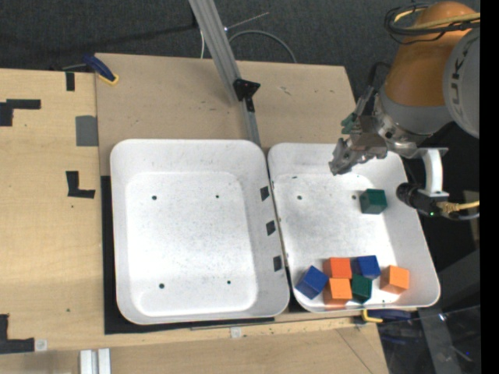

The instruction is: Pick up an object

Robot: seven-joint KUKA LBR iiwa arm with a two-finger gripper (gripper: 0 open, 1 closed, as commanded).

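The right bin [312,162] holds a lone dark green cube [373,201] toward its right side. Along its near edge lies a cluster of cubes: a blue one [313,280], two orange ones [339,268] [339,290], another blue one [367,266], a green one [361,287] and an orange one [395,278] at the right. My gripper [341,164] hangs over the far part of the right bin, up and to the left of the lone green cube, with nothing seen between its fingers.
The left bin [125,162] sits beside the right one. A slanted metal pole [222,45] runs from the top down to the gap between the bins. The arm's orange band [425,45] and a black cable fitting [413,195] overhang the right bin's right side.
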